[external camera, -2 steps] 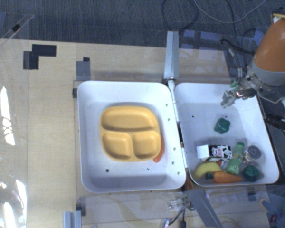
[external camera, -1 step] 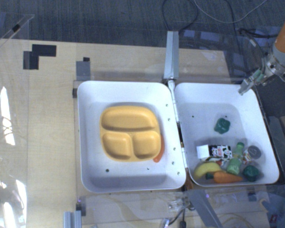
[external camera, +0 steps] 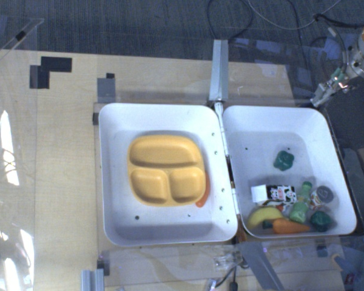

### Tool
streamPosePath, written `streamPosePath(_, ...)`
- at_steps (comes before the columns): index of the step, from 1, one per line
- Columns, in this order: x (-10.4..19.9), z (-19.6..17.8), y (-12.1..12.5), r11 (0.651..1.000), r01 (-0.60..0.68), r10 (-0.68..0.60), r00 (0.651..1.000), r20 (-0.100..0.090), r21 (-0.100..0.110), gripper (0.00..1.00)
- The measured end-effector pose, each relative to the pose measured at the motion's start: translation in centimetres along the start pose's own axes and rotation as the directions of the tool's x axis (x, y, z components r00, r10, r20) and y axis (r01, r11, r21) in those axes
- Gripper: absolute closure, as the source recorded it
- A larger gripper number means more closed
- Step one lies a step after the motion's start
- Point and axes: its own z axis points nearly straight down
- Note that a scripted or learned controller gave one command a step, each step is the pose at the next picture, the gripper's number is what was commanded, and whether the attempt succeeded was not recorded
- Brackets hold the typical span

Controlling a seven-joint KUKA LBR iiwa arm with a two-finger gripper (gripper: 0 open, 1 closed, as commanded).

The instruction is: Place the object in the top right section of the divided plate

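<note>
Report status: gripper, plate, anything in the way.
Gripper up beyond right bin's far corner, nothing between fingers. Yellow plate in left bin, orange piece against its rim. Toys piled in right bin.

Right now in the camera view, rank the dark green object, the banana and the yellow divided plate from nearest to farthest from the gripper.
From the gripper at the upper right:
1. Dark green object, alone in the right bin's upper middle.
2. Banana, in the right bin's bottom-left clutter.
3. Yellow divided plate, in the left bin.
</note>
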Motion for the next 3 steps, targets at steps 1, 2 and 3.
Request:
streamPosePath(1, 0.0, -7.3, 0.1, 0.999, 0.035, -0.035, 0.999, 0.001, -0.001, 1.00)
streamPosePath(2, 0.0, -13.8, 0.1, 1.000, 0.030, -0.030, 1.000, 0.001, -0.001, 1.00)
streamPosePath(3, 3.2, -15.9, -8.0, 0.997, -0.072, 0.072, 0.997, 0.000, 0.002, 1.00)
